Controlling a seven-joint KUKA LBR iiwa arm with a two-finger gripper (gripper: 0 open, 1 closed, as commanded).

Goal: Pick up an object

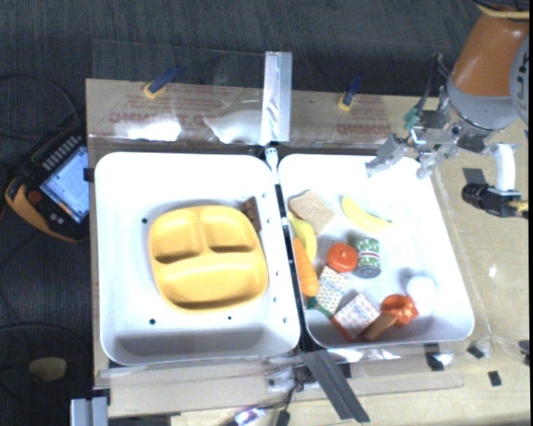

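Gripper [400,156] fingers are spreading apart, pinching nothing, over the right bin [451,264]'s far rim, while the arm [490,60] is running off-frame.

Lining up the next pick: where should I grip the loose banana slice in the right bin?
Probably across the middle of the banana slice, from straight above. It lies flat and long on bare bin floor, apart from the bread slice and tomato, so both sides look clear.

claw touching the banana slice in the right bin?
Apart. Camera view shows bare white bin floor between the claw and the banana slice.
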